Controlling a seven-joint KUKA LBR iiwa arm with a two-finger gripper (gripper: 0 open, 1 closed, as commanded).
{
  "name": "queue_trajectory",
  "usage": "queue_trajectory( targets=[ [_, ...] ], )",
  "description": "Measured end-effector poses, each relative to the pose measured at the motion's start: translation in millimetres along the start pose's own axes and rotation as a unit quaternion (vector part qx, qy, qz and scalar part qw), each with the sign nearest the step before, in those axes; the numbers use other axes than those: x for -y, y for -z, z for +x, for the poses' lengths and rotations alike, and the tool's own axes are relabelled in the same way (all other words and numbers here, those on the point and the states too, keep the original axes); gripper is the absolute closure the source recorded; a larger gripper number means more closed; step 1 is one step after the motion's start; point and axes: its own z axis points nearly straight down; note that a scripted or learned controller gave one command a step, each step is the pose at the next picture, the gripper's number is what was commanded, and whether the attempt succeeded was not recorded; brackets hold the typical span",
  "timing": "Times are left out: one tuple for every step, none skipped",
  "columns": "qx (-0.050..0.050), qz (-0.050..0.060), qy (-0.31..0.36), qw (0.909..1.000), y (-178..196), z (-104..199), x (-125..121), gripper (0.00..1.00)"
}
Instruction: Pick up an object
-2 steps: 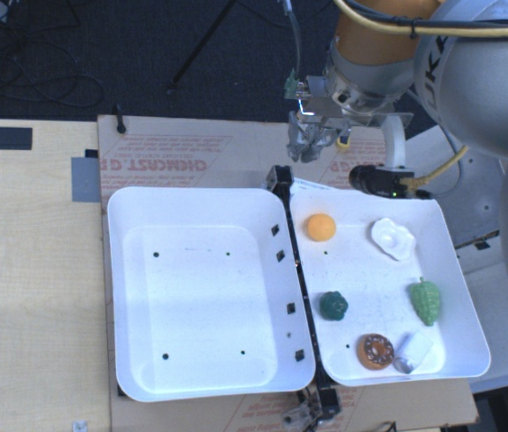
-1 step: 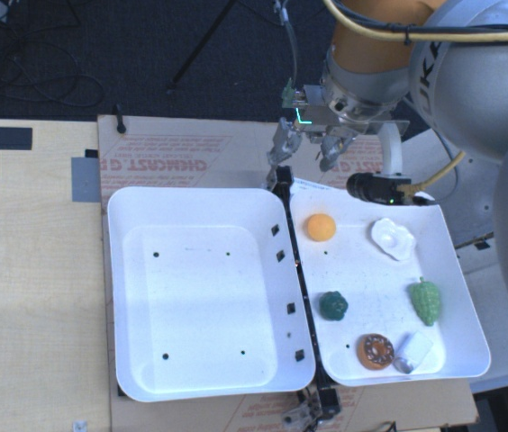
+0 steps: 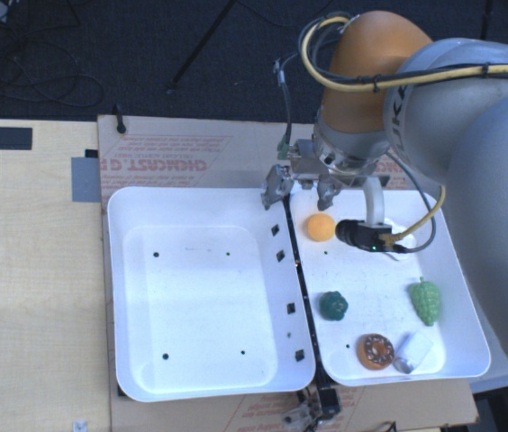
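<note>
My gripper (image 3: 301,192) hangs over the back left corner of the right bin (image 3: 470,331), close to the divider between the bins. Its two fingers stand apart, open, with nothing between them. An orange ball (image 3: 320,228) lies just in front of the fingers, slightly to their right. Further forward lie a dark green object (image 3: 332,306), a light green leafy object (image 3: 426,301), a brown sprinkled donut (image 3: 376,352) and a pale clear object (image 3: 409,354).
The left bin (image 3: 128,331) stands beside the right one, their rims meeting along a line of black clips (image 3: 290,309). A black cylinder with cables (image 3: 364,234) hangs from the wrist beside the ball. Cardboard (image 3: 182,156) lies under the bins.
</note>
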Motion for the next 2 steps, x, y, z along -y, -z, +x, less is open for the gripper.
queue_trajectory(
  targets=[
    [0.0, -0.002, -0.001, 1.0, -50.6, -52.3, -1.1, 0.0],
    [-0.001, -0.004, 0.0, 1.0, -47.6, -50.7, -1.7, 0.0]
  ],
)
